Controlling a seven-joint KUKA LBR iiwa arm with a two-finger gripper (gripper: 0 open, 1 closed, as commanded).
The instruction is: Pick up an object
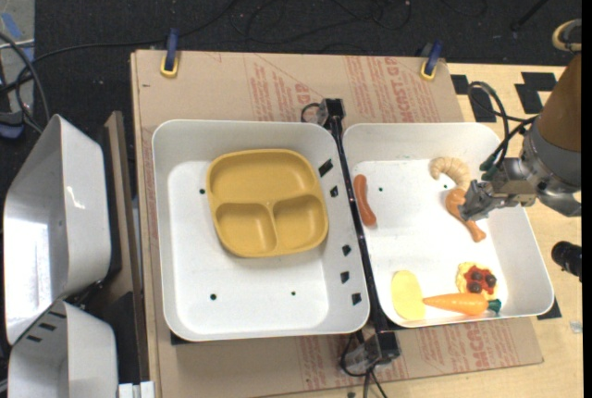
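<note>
A: What sits at the left of the frame?

B: The left bin [176, 230] holds a yellow divided plate [267, 202], lying flat near its middle.

A: And past the divider?

B: In the right bin [407, 142], a red sausage [365, 200] lies along the left wall. At the bottom, a pale yellow slice [405, 293] touches a carrot [458, 302], with a small tart topped with berries [477, 277] just above the carrot.

A: Anything higher up?

B: A croissant [450, 168] lies in the upper middle. Just below it an orange piece [465, 216] lies at a slant.

A: The gripper?

B: The gripper [474, 202] comes in from the right edge and sits right over that orange piece's upper end. I cannot tell how wide it stands or whether it grasps anything.
</note>
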